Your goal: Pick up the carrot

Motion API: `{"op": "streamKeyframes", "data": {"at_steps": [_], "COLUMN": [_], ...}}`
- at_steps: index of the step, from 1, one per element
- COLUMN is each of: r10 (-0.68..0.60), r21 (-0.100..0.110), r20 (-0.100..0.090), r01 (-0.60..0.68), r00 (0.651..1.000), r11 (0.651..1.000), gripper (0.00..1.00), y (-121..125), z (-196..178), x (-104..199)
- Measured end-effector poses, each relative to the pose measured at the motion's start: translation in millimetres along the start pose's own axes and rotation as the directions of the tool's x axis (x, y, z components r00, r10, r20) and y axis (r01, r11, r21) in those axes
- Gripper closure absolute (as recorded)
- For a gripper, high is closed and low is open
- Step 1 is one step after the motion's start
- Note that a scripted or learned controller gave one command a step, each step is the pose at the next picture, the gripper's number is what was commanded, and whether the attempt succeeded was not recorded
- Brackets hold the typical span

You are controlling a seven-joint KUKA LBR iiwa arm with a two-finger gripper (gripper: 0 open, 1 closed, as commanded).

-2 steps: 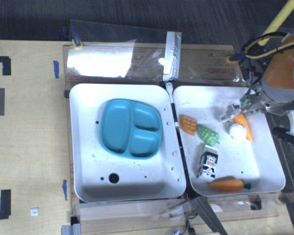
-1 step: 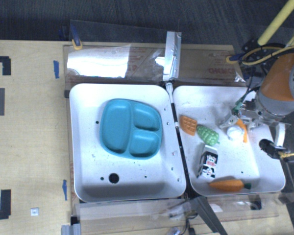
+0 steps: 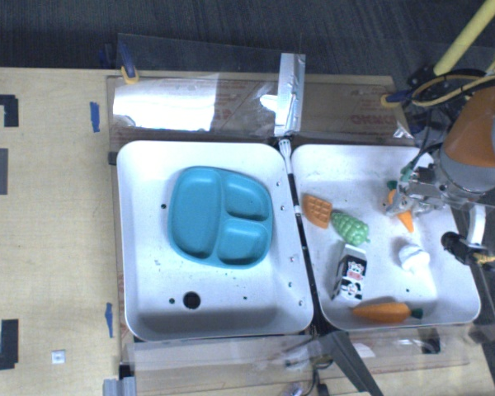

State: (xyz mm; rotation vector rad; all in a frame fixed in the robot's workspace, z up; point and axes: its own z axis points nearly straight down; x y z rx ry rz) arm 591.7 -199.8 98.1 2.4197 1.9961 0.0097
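Approach step, no grasp confirmed. The carrot [image 3: 382, 310] is seen lying flat along the right bin's [image 3: 458, 308] front edge, green tip toward the front-right corner, just beside the cow-print box [image 3: 351, 275]. The gripper [image 3: 412, 196] is placed over the bin's back-right area, well apart from the carrot; open or closed cannot be told. A small orange piece [image 3: 405, 219] sits right under it. Next: travel to the front edge, alignment across the carrot's length, then descent.
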Motion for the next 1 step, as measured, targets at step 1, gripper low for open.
{"op": "streamKeyframes", "data": {"at_steps": [1], "r10": [-0.077], "r21": [0.002], "r20": [0.000], "r01": [0.077], "r00": [0.997], "r11": [0.997], "gripper": [1.00], "y": [22.6], "z": [-86.0], "x": [69.4]}}
